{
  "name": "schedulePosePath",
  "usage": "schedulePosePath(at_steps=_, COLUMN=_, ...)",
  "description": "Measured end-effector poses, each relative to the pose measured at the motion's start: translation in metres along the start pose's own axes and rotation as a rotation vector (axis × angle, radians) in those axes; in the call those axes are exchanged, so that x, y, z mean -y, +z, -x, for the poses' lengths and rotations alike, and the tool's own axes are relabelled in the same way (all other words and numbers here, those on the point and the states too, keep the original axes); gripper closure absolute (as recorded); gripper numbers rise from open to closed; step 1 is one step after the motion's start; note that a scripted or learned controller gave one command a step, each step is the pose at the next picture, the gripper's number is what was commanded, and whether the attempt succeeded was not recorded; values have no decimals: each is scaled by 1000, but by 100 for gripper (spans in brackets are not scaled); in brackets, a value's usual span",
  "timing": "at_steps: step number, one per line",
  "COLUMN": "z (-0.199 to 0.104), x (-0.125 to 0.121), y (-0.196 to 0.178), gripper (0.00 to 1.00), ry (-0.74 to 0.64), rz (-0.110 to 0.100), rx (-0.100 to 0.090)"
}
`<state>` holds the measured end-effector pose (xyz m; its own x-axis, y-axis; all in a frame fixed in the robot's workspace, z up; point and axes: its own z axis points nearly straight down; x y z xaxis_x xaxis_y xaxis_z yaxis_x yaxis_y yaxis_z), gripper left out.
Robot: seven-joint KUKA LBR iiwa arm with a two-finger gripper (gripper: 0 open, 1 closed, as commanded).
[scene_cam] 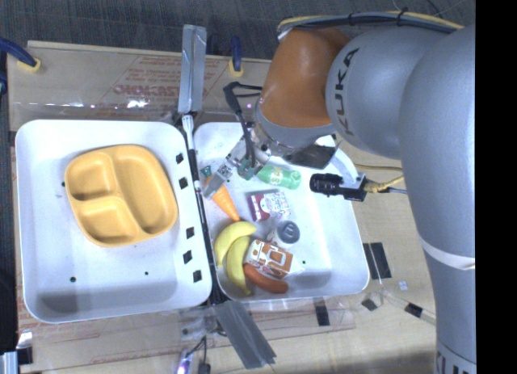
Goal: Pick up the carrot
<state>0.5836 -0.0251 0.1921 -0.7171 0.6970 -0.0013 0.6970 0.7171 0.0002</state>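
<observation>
The carrot [225, 201] is a short orange wedge, broad at its upper left end and tapering to a point at the lower right. It lies in the right bin [349, 259], close against that bin's left wall, tilted on a diagonal. Its pointed end comes near the bananas [231, 256], which curve yellow just below it. Its broad end sits just below a small green and white packet [218, 174].

The arm [380, 90] comes in from the right and hangs over the upper part of the right bin, its orange band large in view. The gripper [246, 157] sits under the wrist, above and a little to the right of the carrot, and apart from it. Whether it is open or closed cannot be told, as the wrist hides most of it; nothing can be seen in its grasp.

A green bottle [280, 176] lies just right of the gripper. A sausage [265, 283] rests beside the bananas at the bin's lower edge. The left bin [40, 275] holds a yellow tray [119, 195] with three compartments
</observation>
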Motion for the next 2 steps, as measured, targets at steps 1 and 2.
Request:
schedulePosePath(at_steps=1, z=67, x=65, y=101, gripper=0, ry=81, rz=-1, rx=0)
schedulePosePath(at_steps=2, z=36, x=2, y=-1, gripper=0, ry=-130, rz=0, rx=0)
